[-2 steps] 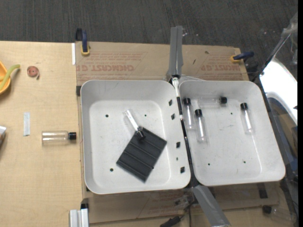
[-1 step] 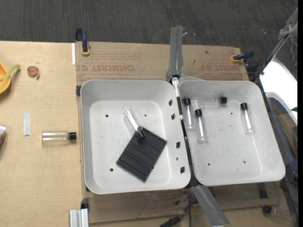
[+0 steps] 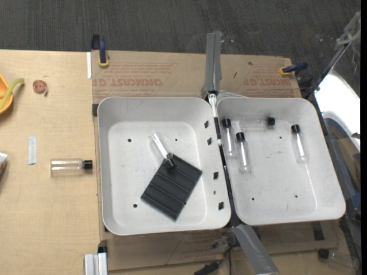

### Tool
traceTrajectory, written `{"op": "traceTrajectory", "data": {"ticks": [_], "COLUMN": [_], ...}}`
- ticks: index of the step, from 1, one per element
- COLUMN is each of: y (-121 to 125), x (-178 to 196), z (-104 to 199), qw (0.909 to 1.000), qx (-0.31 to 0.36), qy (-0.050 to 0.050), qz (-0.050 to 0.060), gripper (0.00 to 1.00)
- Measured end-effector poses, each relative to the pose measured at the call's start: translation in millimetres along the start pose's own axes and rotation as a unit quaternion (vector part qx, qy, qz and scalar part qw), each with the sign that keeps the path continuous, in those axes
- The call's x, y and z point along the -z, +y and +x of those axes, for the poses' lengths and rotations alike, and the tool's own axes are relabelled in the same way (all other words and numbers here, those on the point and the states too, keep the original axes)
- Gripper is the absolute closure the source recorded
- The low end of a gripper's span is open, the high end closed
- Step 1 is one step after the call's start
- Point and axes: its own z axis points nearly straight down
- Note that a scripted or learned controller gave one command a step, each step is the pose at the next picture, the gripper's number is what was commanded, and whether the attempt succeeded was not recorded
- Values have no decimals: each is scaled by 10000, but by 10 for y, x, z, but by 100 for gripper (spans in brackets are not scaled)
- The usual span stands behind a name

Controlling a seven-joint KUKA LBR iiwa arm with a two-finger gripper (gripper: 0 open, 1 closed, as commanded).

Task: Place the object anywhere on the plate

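Observation:
A black ribbed rectangular plate [image 3: 172, 187] lies tilted in the left white bin [image 3: 114, 153], toward its front middle. A clear vial [image 3: 160, 148] with a black cap lies slantwise just beyond the plate's far corner. Its capped end touches or overlaps that corner, and its body rests on the bin floor. In the right white bin [image 3: 321, 171], several more clear black-capped vials [image 3: 242, 150] lie loose near the back.
Another capped vial [image 3: 70, 165] lies on the wooden bench left of the bins, near a small white strip [image 3: 32, 150]. An orange object [image 3: 4, 93] and a small disc [image 3: 39, 86] sit at far left. Clamps [image 3: 102, 53] hold the cardboard behind the bins.

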Motion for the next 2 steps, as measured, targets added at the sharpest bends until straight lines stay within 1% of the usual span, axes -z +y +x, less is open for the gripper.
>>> {"op": "traceTrajectory", "data": {"ticks": [1, 2], "y": [0, 1], "x": [3, 2], "z": [1, 0], "qw": [9920, 9631], "qx": [1260, 2690], "qy": [-4, -6], "qz": [-1, -3], "gripper": [0, 0]}}
